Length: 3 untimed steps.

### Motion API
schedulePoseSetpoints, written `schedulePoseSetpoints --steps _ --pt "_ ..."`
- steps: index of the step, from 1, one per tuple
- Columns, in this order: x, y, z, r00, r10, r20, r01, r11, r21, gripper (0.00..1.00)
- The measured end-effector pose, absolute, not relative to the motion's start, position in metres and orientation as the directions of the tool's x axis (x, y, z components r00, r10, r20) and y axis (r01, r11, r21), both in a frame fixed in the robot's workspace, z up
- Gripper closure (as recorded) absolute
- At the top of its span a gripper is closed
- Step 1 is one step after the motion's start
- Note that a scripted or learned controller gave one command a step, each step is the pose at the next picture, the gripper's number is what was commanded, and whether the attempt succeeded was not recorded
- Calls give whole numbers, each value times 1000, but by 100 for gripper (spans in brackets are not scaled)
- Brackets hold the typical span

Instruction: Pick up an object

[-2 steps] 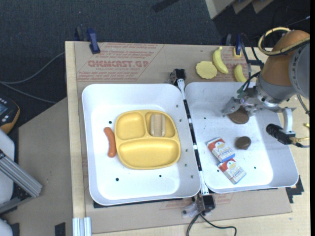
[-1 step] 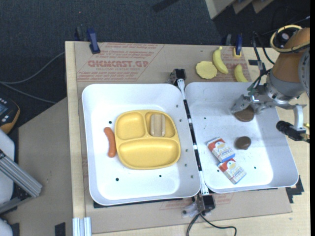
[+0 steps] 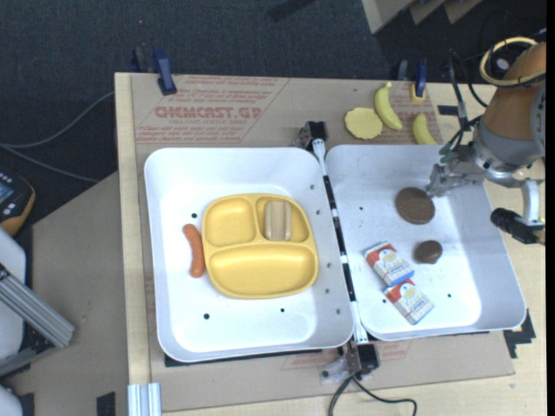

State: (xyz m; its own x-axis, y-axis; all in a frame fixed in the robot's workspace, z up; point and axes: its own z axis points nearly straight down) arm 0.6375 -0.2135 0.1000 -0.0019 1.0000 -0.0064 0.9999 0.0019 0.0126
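Observation:
My gripper hangs over the upper right part of the right bin, at the end of the grey arm with the orange band. Just below and left of it lies a large brown disc, close to the gripper tip; contact cannot be made out. A smaller brown disc lies lower in the same bin. Two small red-and-white cartons lie near the bin's lower middle.
The left bin holds a yellow divided plate with a tan piece in one compartment, and an orange sausage beside it. Behind the right bin, two bananas and a yellow slice lie on the board.

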Motion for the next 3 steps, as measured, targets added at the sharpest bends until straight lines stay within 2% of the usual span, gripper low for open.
schedulePoseSetpoints --steps 1,2,3 --pt "618 -169 137 -4 1000 2 1000 4 -1 100" --pt "618 -171 135 -1 1000 1 1000 1 -1 0" --pt "623 -172 81 -1 1000 2 1000 1 -6 0"
